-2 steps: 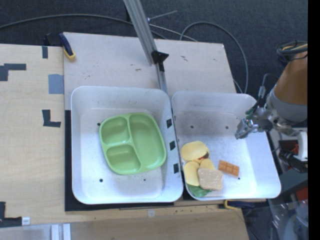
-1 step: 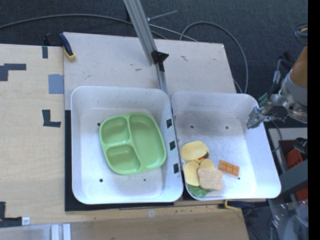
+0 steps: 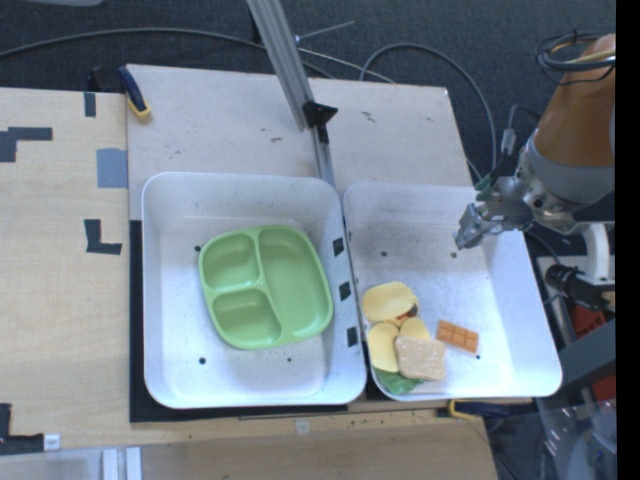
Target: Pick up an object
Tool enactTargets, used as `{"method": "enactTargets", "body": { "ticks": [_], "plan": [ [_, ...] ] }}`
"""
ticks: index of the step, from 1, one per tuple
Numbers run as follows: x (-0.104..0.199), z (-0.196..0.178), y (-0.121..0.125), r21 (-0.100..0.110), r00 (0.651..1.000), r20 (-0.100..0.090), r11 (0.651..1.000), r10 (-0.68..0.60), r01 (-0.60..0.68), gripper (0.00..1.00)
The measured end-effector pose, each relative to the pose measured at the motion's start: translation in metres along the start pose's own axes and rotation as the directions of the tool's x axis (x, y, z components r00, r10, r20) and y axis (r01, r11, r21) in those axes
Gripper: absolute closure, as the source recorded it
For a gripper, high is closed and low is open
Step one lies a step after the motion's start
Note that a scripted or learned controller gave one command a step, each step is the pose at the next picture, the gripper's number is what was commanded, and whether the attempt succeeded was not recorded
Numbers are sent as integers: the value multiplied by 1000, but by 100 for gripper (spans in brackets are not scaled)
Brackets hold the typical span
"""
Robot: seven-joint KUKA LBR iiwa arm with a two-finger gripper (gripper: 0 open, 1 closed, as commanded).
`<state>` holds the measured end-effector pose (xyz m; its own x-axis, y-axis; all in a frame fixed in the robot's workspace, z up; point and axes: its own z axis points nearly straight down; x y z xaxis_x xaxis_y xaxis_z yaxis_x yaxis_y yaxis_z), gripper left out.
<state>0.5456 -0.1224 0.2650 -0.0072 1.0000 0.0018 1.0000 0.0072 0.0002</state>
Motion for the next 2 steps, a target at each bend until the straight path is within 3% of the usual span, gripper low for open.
{"method": "enactTargets", "body": {
  "ticks": [2],
  "plan": [
    [107, 16, 32, 1, 1000, 0, 1000, -1, 1, 100]
  ]
}}
